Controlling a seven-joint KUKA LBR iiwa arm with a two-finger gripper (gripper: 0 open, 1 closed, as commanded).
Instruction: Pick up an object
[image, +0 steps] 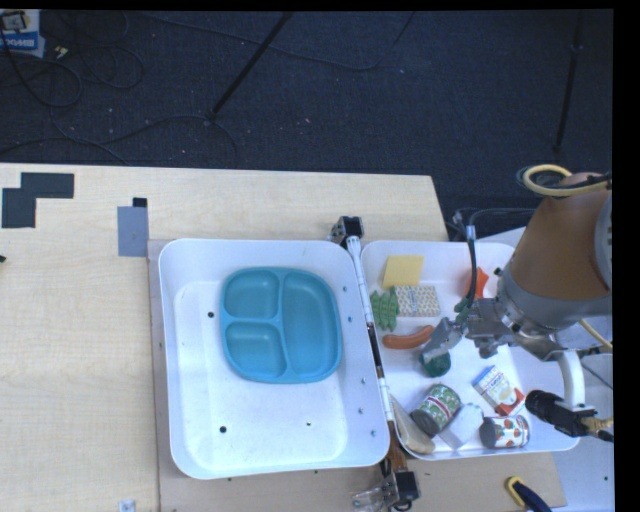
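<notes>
My gripper (440, 350) is low in the right bin (455, 445), over a dark green object (438, 364) beside the hot dog (408, 338). Grip state: can't tell. Nothing lifted yet.

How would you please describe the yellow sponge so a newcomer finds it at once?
Look in the right white bin, at its far end. The yellow sponge lies there, just above a speckled block. It is the only plain yellow square.
</notes>
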